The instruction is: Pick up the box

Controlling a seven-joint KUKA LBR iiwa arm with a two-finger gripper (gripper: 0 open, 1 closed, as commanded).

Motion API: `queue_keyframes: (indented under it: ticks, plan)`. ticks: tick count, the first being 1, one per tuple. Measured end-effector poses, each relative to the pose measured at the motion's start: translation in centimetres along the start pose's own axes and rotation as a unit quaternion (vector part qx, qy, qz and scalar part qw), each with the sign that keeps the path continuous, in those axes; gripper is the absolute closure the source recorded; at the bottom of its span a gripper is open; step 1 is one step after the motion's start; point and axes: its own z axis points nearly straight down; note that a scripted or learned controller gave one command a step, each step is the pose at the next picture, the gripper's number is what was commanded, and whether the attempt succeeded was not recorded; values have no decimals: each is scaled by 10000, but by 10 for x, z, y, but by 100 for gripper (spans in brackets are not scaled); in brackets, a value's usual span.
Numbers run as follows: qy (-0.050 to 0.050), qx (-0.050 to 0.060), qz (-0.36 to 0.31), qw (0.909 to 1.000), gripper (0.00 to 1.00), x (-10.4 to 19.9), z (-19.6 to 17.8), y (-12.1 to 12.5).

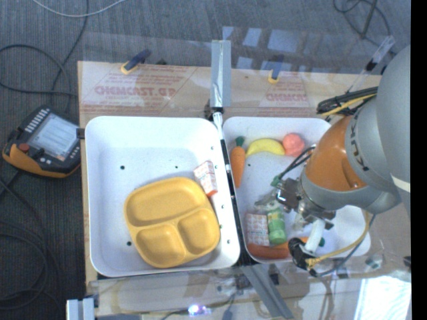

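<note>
A small red-and-white box [206, 177] lies in the left bin [107, 145], against the far right rim of a yellow divided plate [172, 220] and close to the wall between the bins. My gripper [285, 197] hangs low in the right bin [257, 129], well to the right of that box, and the grey arm with its orange band [333, 169] covers most of it. Just below the gripper lie a pale pink printed packet [255, 229] and a green item [275, 227].
The right bin also holds a carrot [238, 167] along its left wall, a yellow banana-like toy [265, 147], a pink ball [293, 143] and a red-orange item [268, 251] at the near edge. A pendant [43, 142] lies on the floor at left.
</note>
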Motion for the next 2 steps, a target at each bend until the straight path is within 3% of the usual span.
queue_keyframes:
  ticks: [2]
  plan:
    - [0,-1,0,10000,0,0,0,0]
